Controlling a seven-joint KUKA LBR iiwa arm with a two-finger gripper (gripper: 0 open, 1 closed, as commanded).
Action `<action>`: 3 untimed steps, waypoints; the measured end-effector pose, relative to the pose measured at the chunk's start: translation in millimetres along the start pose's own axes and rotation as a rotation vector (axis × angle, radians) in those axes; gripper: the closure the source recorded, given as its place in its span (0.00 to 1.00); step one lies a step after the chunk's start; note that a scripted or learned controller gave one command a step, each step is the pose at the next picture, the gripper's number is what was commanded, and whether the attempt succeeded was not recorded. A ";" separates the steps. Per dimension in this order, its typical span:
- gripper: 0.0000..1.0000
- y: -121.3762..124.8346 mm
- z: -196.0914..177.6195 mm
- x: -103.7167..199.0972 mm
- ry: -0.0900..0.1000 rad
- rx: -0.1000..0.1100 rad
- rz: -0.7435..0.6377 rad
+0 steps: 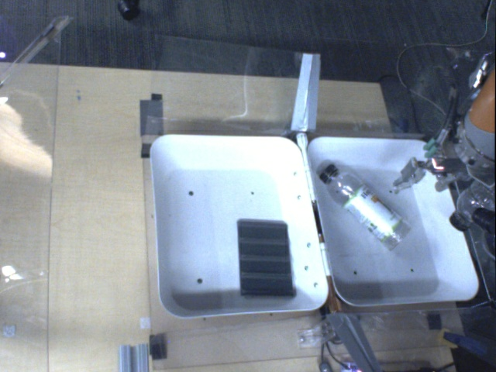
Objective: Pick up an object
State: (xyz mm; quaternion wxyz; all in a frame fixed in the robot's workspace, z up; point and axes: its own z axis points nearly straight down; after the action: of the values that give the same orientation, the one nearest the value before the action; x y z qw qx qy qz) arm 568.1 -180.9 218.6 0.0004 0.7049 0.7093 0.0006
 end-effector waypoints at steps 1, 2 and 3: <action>0.00 22.4 95.1 28.5 -0.002 -0.007 -0.169; 0.00 98.2 128.6 66.5 -0.011 -0.007 -0.240; 0.00 39.3 128.5 80.8 -0.007 -0.011 -0.717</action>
State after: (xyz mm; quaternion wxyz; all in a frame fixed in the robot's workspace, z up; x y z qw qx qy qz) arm 607.1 -99.7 90.1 0.0067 0.4112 0.9115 0.0019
